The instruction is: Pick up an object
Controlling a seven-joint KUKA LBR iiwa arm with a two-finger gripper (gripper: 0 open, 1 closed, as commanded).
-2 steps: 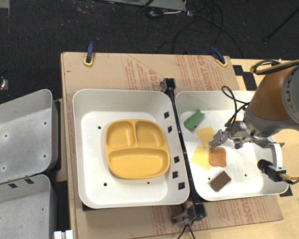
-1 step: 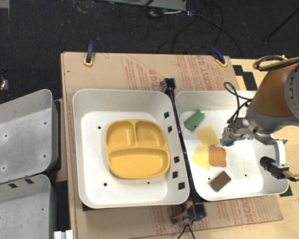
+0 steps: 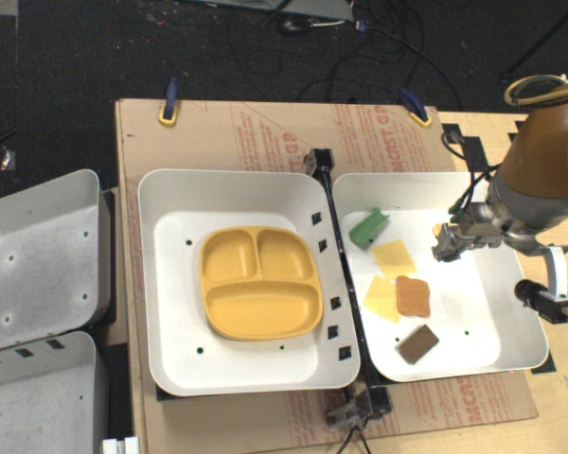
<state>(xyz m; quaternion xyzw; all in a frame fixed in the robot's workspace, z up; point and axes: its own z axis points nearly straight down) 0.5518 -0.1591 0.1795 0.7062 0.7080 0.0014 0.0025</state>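
Observation:
The right bin [image 3: 511, 348] holds a green block [image 3: 367, 227], two yellow cheese-like slices [image 3: 394, 256] [image 3: 381, 298], an orange-brown toast-like piece [image 3: 414, 297] and a dark brown rectangle [image 3: 417, 343]. My gripper [image 3: 449, 245] hangs over the bin's upper right part, to the right of the upper yellow slice and apart from it. Nothing shows between its fingers. The arm's orange band [image 3: 541, 149] rises above it at the right edge.
The left bin [image 3: 170, 348] carries a yellow divided plate [image 3: 261, 283]. A black divider [image 3: 336, 253] runs between the bins. Cardboard [image 3: 265, 130] lies under both, held by blue-yellow clamps [image 3: 169, 102]. Spare white trays [image 3: 38, 253] lie at far left.

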